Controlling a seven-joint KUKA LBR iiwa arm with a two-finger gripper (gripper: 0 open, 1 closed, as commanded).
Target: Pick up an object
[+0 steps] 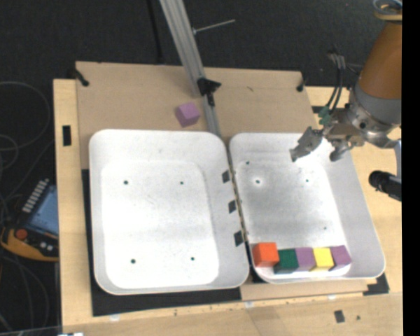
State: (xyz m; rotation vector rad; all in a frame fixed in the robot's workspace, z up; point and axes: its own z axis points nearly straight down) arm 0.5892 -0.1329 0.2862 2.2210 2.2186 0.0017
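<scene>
Along the near edge of the right bin (350, 208) lies a row of small blocks: orange (266, 253), green (288, 260), purple (305, 257), yellow (324, 257) and another purple (340, 255). One more purple block (187, 114) rests on the bench behind the left bin (157, 208). My gripper (320, 148) hangs over the far right part of the right bin, well away from the row of blocks. Its two fingers are spread apart, with nothing between them.
A slanted metal pole (189, 54) rises from the bench behind the gap between the bins. Cables and a handheld pendant (35, 219) lie off the bench to the left. Black clips (232, 206) sit along the seam between the bins.
</scene>
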